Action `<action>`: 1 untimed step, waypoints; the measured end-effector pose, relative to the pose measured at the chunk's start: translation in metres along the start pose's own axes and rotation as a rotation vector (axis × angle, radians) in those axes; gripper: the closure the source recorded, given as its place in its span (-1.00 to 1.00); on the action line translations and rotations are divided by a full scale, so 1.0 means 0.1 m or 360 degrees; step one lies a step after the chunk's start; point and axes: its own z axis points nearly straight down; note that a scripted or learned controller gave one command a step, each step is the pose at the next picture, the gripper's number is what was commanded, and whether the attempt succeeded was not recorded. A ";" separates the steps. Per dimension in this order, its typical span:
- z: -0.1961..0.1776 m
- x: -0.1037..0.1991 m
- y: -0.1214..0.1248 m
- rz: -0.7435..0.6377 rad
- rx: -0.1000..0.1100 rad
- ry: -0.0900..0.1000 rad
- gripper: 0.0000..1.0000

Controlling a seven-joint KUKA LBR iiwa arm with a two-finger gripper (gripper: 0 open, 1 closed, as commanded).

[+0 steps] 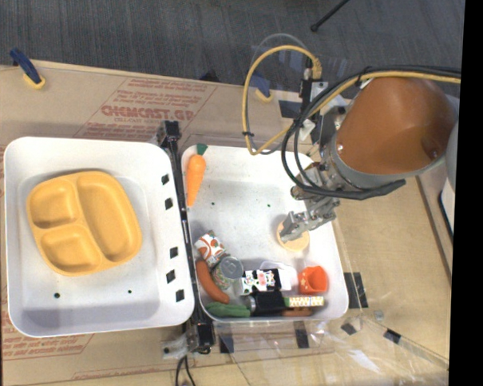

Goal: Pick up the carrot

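The carrot (194, 174), orange with a green top, lies against the left wall of the right bin (250, 180) near its far corner. My gripper (297, 227) hangs over the right side of that bin, well to the right of the carrot, just above a pale round disc (295, 241). Nothing of the carrot is near its fingers. The big orange band of the arm (388, 127) hides part of the wrist.
The left bin (13, 298) holds a yellow divided plate (83, 220). Along the right bin's near edge lie a sausage (211, 283), a metal can (230, 268), a green vegetable (228, 310), an orange cup (313, 279) and small boxes. Yellow and black cables loop above the bin.
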 end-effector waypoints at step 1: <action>-1.25 0.28 0.19 -0.0200 0.0016 0.0017 1.00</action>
